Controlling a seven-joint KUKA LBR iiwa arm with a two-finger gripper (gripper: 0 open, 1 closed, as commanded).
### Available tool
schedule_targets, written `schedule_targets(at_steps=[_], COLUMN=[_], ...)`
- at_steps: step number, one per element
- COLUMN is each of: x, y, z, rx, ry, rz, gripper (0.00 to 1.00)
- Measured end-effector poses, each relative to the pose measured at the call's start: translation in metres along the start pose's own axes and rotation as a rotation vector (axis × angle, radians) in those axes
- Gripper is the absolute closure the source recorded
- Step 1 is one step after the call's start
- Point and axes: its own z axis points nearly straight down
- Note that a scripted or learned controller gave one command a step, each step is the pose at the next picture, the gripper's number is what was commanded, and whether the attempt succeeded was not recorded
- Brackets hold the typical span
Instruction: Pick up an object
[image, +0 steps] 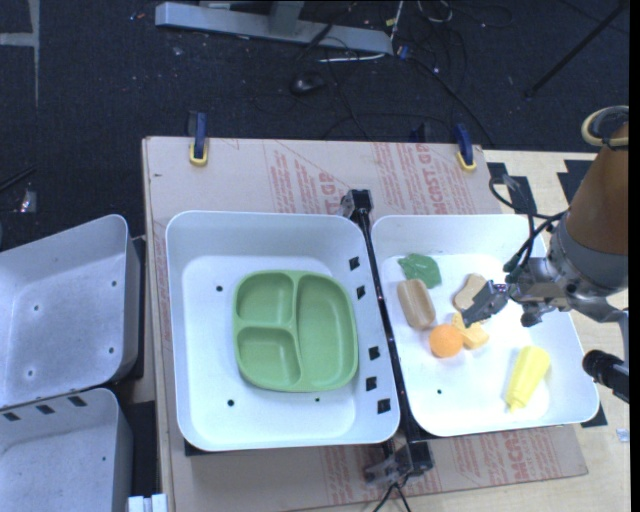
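The right bin (560, 410) holds several toy foods. A green leafy piece (420, 268) lies at the back, with a tan hot-dog bun (415, 303) just in front of it. An orange ball (446, 341) sits mid-bin, touching a small yellow-orange piece (477, 336). A tan cookie-like piece (467, 291) lies beside the gripper. A yellow corn cob (527, 376) rests at the front right. My gripper (483, 303) reaches in from the right, low over the bin, between the tan piece and the yellow-orange piece. I see nothing lifted off the bin floor.
The left bin (200, 400) holds a green divided plate (296, 331). A black divider (378, 320) runs between the two bins. Blue clamps (199, 138) hold the board at the back. Spare white bins (60, 300) lie off to the left.
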Motion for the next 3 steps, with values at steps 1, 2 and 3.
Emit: schedule_targets(at_steps=[1,2,3], x=[0.0,-0.001,0.006], y=[0.002,0.003,-0.001], z=[-0.005,0.038,0.099], rx=[-0.011,-0.007,-0.005], ry=[-0.001,-0.001,0.0], rz=[-0.003,0.0,0.0], gripper=[0.0,0.0,0.0])
